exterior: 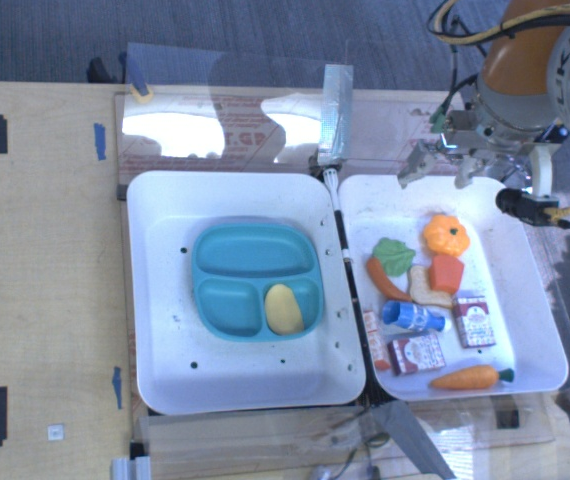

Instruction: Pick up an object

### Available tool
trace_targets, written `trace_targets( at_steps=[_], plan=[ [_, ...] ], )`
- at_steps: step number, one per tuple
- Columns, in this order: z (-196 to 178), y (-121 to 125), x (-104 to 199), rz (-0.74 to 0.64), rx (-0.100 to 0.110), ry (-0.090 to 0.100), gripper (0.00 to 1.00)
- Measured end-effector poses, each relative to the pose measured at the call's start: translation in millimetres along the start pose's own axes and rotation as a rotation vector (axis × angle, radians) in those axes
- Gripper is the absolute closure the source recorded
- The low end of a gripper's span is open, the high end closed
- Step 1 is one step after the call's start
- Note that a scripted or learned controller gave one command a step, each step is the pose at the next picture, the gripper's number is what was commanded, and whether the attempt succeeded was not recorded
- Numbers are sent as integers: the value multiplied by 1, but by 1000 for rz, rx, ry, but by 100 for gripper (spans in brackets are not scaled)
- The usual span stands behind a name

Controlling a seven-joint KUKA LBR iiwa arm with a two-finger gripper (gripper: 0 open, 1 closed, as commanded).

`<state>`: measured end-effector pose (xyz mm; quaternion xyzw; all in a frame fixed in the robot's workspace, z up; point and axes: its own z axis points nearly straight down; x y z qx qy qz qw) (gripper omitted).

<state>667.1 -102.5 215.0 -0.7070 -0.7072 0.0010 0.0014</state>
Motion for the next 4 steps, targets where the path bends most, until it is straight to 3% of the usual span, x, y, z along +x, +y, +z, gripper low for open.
trace_targets(
  at_steps=[1, 2, 3, 4],
  plan=[
    [95, -36, -20, -140, -22, -5, 0],
    [110, -4, -65, -7, -46, -9, 0],
    [103, -43, -49, 177, -28, -4, 0],
    [110, -74, -97, 153, -50, -2, 0]
  ],
)
